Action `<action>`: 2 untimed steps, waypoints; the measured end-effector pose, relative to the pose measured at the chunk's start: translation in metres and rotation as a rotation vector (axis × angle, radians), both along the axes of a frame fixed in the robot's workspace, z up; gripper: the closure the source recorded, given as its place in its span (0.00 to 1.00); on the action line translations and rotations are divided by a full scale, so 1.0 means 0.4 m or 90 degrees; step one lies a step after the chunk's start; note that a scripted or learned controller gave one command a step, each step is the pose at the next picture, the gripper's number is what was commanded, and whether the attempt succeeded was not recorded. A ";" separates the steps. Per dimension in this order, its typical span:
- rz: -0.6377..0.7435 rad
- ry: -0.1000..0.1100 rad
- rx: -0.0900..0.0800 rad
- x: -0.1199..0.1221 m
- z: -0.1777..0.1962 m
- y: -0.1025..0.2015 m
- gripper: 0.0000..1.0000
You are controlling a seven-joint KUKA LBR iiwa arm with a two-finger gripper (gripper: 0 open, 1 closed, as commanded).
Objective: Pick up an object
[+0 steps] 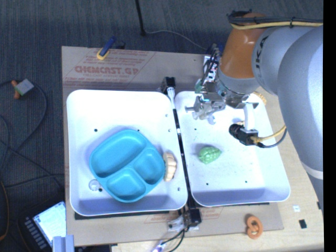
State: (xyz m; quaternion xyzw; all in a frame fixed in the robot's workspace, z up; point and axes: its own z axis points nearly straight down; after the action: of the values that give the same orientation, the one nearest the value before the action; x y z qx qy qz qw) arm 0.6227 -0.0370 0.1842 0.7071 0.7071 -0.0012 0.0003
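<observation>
A small green lumpy object lies on the floor of the right bin, near its left wall. My gripper hangs over the far left part of that bin, above and behind the green object and apart from it. Nothing shows between its fingers. In the left bin a blue divided plate lies tilted, with a tan rounded object against its right edge.
The arm's grey body and orange band fill the upper right. A black cable connector hangs over the right bin. An orange pretzel-shaped piece lies on the bench in front. A blue-yellow tool lies at the bench's back.
</observation>
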 end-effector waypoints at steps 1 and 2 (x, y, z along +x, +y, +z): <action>0.001 -0.001 0.001 0.083 0.000 0.002 1.00; 0.000 0.000 0.000 0.040 0.000 0.025 1.00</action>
State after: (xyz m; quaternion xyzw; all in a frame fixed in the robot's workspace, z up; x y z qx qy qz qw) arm 0.6387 -0.0270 0.1843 0.7071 0.7071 -0.0009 0.0001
